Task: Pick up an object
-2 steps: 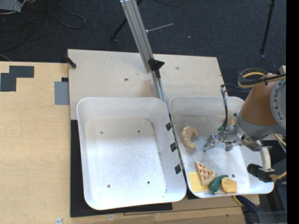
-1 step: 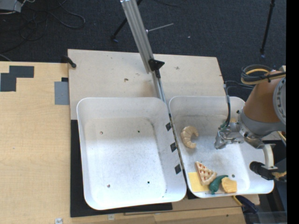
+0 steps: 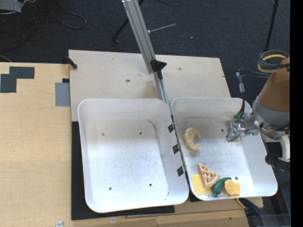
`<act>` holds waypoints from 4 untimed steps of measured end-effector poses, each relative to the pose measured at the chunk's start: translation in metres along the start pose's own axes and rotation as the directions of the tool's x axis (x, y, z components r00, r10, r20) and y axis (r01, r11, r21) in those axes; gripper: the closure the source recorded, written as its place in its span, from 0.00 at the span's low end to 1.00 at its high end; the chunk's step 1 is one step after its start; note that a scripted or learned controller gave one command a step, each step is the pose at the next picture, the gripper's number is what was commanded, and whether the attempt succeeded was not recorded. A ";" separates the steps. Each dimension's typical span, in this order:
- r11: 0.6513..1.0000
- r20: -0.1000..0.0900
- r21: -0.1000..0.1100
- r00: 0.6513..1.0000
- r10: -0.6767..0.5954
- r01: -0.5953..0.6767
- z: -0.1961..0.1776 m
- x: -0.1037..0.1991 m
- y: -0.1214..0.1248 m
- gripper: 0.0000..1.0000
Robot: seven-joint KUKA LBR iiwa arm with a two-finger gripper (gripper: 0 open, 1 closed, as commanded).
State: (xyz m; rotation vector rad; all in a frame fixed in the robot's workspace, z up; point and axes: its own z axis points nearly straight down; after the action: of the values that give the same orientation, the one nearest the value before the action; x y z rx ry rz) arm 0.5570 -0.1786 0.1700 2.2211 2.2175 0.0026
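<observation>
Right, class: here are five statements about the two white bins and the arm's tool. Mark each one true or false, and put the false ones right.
1. The croissant lies in the right bin. True.
2. The waffle piece lies in the left bin. False: it lies in the right bin, near the front edge.
3. The tool holds the croissant. False: the tool is over the right bin, apart from the croissant, which rests on the bin floor.
4. A green toy lies between the waffle piece and a yellow toy. True.
5. A yellow flat piece lies partly under the waffle piece. True.
</observation>
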 end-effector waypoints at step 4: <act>1.000 -0.004 0.008 1.000 -0.006 0.006 -0.068 0.108 0.004 1.00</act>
State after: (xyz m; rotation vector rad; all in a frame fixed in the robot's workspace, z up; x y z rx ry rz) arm 0.5608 -0.0710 0.2380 2.2204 2.2296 -0.0022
